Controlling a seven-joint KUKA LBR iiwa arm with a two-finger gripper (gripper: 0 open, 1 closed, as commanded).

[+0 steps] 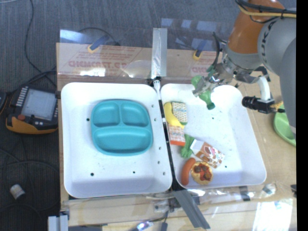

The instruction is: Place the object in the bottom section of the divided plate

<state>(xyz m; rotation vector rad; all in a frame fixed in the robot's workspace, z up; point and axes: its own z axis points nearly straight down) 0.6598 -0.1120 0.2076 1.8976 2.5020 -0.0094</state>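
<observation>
A teal divided plate [121, 127] lies in the left white bin [77, 177], two small sections at its far side and one wide section [123, 140] at its near side. My gripper [204, 86] hangs over the far left corner of the right bin [250, 153], shut on a green toy vegetable [207, 98] that sticks out below the fingers. The toy is lifted off the bin floor, well to the right of the plate.
Several toy foods lie along the right bin's left side: a yellow banana [168, 113], a small carton [180, 111], an orange piece [176, 136], a green piece [186, 147], a printed packet [210, 154], a sausage [187, 167]. A ridge [165, 129] divides the bins.
</observation>
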